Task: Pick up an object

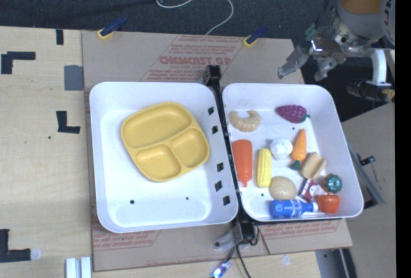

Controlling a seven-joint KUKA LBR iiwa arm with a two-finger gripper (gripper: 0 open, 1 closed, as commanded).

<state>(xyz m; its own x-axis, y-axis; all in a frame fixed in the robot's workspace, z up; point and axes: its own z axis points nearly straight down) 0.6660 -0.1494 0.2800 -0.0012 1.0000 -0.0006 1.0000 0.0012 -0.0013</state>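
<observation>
Claw (307,63) hangs above the counter (38,142), just beyond the far right corner of the right bin (343,142), fingers spread wide w/ nothing between them. Inside that bin: croissant (245,120) & purple grapes (292,113) near the far wall, orange carrot (242,161) + corn (264,167) mid-bin, blue bottle (290,208) at the near wall. Yellow divided plate (165,140) sits in the left bin (106,193) beside it.

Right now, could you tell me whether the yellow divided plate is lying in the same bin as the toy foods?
No, the yellow divided plate lies in the left bin, while the toy foods lie in the right bin.
</observation>
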